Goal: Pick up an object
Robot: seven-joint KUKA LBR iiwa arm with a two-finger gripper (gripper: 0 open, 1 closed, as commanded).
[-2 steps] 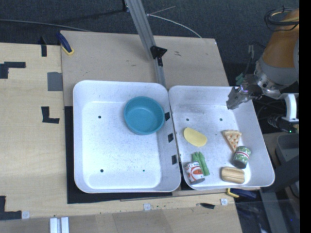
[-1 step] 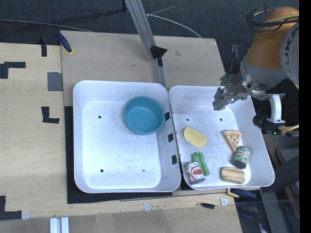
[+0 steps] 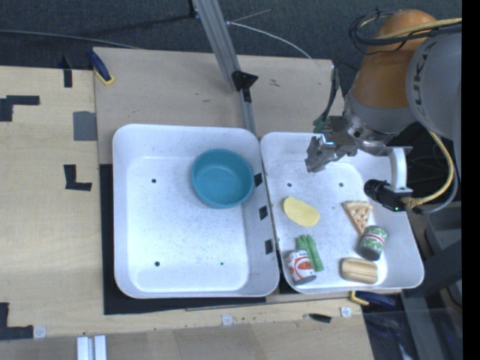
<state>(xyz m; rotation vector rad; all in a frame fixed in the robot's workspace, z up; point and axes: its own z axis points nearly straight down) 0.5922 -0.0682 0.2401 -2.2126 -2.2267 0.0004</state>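
Two white bins sit side by side on the tabletop [image 3: 45,223]. Over the right bin [image 3: 409,276], near its back edge, hangs the gripper [image 3: 321,158]; whether its jaws are apart or together cannot be told. Below lie a yellow chip [image 3: 301,211], pizza slice [image 3: 359,216], green beans [image 3: 309,252] and two cans. A blue bowl [image 3: 222,178] rests in the left bin [image 3: 150,276].

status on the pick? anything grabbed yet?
Done: the arm is in over the right bin, with the pincer above its bare upper part. In hand: nothing that I can see between the fingers. Left: the whole pick. The yellow piece, pizza slice, green stalk, both cans and the bun all lie in the bin; the blue bowl sits in the left bin.
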